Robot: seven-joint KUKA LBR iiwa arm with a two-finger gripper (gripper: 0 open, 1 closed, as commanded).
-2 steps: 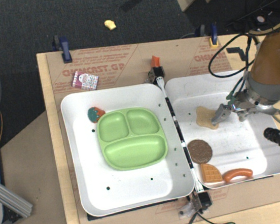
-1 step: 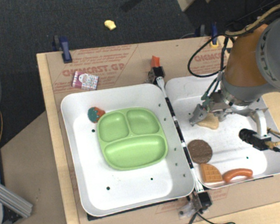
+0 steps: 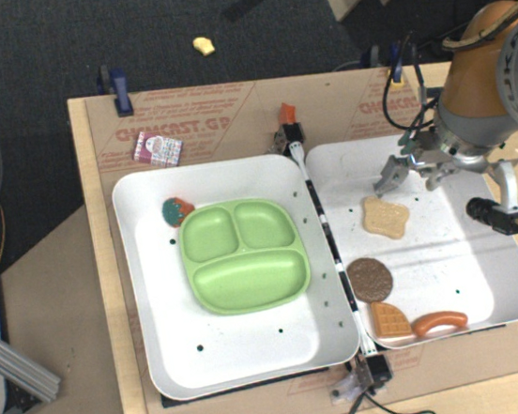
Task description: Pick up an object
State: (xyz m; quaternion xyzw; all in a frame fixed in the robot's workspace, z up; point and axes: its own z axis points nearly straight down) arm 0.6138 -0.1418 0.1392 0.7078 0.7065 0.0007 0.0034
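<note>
My gripper (image 3: pixel 413 174) hovers over the far part of the right bin (image 3: pixel 494 265), its two grey fingers spread open with nothing between them. Just in front of it and slightly left, a beige toast piece (image 3: pixel 385 218) lies on the bin floor, apart from the fingers. Toward the near left corner of the same bin lie a round brown cookie (image 3: pixel 370 278), a waffle piece (image 3: pixel 390 320) and a red sausage (image 3: pixel 439 322). The left bin (image 3: pixel 156 290) holds a green divided plate (image 3: pixel 242 254) and a small red and green toy (image 3: pixel 179 210).
The arm's grey body and orange band (image 3: pixel 483 77) hang over the right bin's far right corner. A black fitting (image 3: pixel 492 211) sticks out at the right rim. A pink packet (image 3: pixel 157 148) lies on the board behind the left bin. Clamps (image 3: pixel 287 117) sit at the divider.
</note>
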